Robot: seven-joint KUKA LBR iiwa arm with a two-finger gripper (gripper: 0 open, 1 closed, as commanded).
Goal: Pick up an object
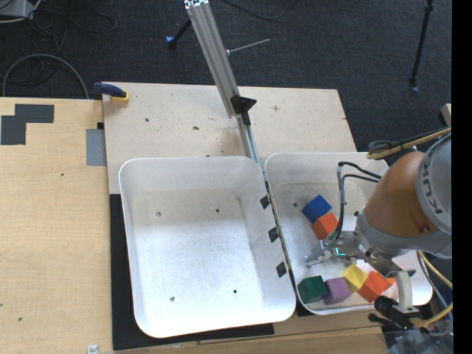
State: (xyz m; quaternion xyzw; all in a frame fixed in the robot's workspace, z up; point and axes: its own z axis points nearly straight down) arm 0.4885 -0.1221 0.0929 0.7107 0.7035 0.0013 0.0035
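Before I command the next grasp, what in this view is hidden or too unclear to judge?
- Gripper: small and partly under the arm; its state is unreadable.
- Right bin: the arm covers its right side.
- Orange block near the front rim: partly hidden under the arm.
- Green block: dark, its edges hard to see.

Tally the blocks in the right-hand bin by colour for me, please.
Blue block: 1
Orange blocks: 2
Yellow block: 1
Purple block: 1
Green block: 1
Total: 6
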